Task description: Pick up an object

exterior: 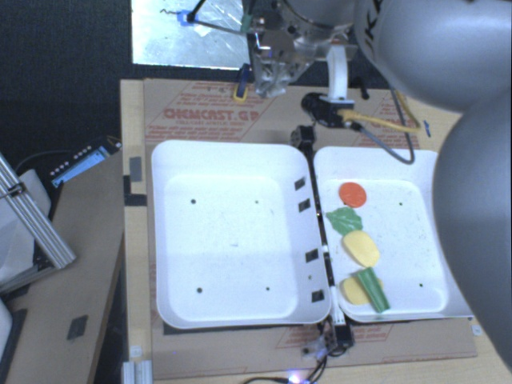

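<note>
The right bin (pixel 416 214) holds several small items along its left side. An orange disc (pixel 352 194) lies farthest back. In front of it come a green leafy piece (pixel 344 218) and a yellow lump (pixel 362 249). A green stick (pixel 373 290) lies across a second yellow piece (pixel 350 292) near the front. My gripper (pixel 268 77) hangs high over the back of the bench, behind the left bin (pixel 232 230) and well away from every item. Nothing shows in it.
The grey arm (pixel 448 70) covers the upper right of the view and part of the right bin's far side. Cables and a black fitting (pixel 324 106) lie behind the bins. A divider with black clips (pixel 314 222) runs between the bins.
</note>
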Tool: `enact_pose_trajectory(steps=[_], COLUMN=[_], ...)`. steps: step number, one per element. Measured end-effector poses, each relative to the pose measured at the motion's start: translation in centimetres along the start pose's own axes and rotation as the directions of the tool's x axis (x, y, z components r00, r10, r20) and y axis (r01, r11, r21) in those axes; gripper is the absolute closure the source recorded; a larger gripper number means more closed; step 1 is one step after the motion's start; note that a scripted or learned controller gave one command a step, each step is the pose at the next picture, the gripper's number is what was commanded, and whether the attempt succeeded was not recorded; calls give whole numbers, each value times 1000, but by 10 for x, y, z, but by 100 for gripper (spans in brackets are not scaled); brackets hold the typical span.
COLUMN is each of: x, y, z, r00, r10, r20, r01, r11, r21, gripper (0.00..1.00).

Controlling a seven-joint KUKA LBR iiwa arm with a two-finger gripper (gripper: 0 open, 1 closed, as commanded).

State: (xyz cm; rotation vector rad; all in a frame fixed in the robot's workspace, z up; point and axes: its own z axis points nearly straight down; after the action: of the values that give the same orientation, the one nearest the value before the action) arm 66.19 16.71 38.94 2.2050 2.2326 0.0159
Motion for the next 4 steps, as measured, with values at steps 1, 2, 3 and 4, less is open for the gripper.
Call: enact_pose_trajectory(steps=[1, 2, 3, 4], x=[20, 3, 58, 68], y=[8, 8, 4, 8], z=[-109, -147, -9, -115], r00=[1000, 1000, 1000, 1000], r10=[6, 12, 4, 5], r20=[1, 4, 6, 0], r01=[-6, -12, -4, -5], r11=[1000, 1000, 1000, 1000], r21=[-1, 5, 20, -1], gripper=[100, 100, 100, 100])
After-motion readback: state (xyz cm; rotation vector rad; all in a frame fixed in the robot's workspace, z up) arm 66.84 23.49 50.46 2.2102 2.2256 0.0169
